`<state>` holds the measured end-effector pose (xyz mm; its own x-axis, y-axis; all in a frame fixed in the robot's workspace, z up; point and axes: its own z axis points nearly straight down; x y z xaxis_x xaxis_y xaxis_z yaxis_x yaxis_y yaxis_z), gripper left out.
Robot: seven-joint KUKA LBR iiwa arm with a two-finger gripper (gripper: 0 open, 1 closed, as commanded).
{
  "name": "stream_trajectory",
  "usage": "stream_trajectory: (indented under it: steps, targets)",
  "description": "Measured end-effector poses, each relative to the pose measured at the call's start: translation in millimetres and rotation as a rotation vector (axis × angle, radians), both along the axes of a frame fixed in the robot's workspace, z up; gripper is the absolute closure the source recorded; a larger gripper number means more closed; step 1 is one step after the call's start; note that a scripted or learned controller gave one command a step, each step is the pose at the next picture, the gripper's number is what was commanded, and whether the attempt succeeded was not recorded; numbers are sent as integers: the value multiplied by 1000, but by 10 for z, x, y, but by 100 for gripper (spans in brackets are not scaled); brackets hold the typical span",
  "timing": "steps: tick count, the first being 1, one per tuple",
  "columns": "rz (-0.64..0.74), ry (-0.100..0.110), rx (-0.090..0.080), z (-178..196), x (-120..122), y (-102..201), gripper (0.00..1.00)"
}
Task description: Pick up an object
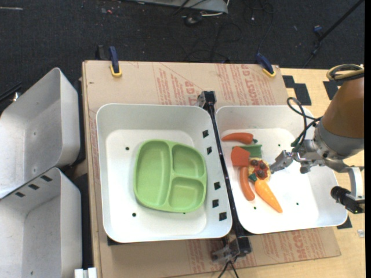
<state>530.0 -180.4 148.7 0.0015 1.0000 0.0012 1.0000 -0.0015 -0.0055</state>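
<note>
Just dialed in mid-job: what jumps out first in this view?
The green tray, divided into three compartments, lies alone in the left bin. In the right bin, a cluster of red and orange toy vegetables sits near the bin's left side. The arm reaches in from the right, its claw right beside the cluster's right edge.

I am watched by 1 camera fixed above the bench (174, 80), looking down at a slant from the near side. It stands far enough back to take in both bins, left bin (116, 120) and right bin (301, 213); my arm (345, 120) enters from the right.
</note>
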Motion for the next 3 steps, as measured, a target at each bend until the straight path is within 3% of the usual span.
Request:
stream_trajectory:
  steps: [1, 2, 3]
  targets:
    - [-1, -8, -2, -506, 9, -5, 0]
    - [-1, -11, -3, -382, 18, -4, 100]
    - [5, -10, -2, 124, 50, 97, 100]
